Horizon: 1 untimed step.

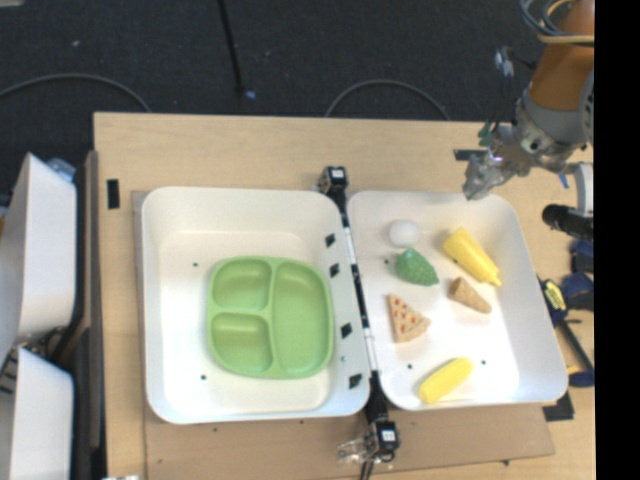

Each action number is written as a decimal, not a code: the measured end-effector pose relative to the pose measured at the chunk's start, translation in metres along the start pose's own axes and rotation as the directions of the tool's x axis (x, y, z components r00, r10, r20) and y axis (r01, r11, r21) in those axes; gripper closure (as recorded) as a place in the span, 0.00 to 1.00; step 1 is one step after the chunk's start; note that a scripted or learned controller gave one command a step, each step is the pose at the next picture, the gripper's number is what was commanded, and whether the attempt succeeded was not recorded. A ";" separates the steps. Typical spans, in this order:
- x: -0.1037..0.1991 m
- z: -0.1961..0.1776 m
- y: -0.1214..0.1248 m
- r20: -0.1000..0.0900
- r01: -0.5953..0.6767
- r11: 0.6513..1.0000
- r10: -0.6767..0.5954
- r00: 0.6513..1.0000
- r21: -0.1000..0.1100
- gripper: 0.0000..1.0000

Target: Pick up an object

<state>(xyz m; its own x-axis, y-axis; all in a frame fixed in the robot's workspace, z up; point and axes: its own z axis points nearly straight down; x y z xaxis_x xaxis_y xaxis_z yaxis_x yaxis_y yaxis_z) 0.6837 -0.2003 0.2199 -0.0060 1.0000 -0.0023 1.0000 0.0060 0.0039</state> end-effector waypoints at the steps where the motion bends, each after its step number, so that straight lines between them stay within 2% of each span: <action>1: 0.053 -0.013 -0.021 -0.002 -0.001 1.000 0.001 1.000 0.002 1.00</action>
<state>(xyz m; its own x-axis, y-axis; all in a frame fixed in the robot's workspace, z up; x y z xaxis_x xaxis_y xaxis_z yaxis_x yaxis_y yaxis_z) 0.6624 -0.1469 0.2324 -0.0054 1.0000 -0.0002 1.0000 0.0054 0.0022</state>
